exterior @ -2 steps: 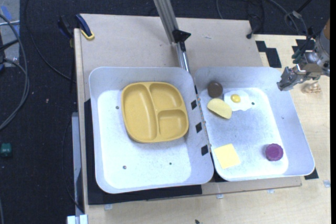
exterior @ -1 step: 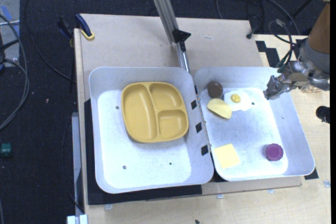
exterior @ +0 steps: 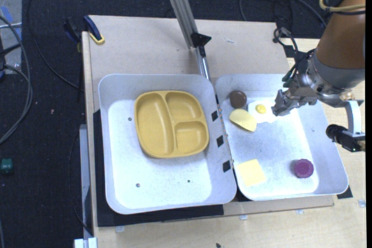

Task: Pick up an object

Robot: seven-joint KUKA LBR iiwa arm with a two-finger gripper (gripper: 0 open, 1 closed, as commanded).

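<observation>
The tool (exterior: 282,106) is poised low in the right bin (exterior: 325,142), just at three o'clock of the fried-egg toy (exterior: 261,108); whether it is open or closed cannot be told. If lowered off-centre, the flat toy could be nudged toward the yellow wedge (exterior: 243,120) at eight o'clock and missed.
</observation>
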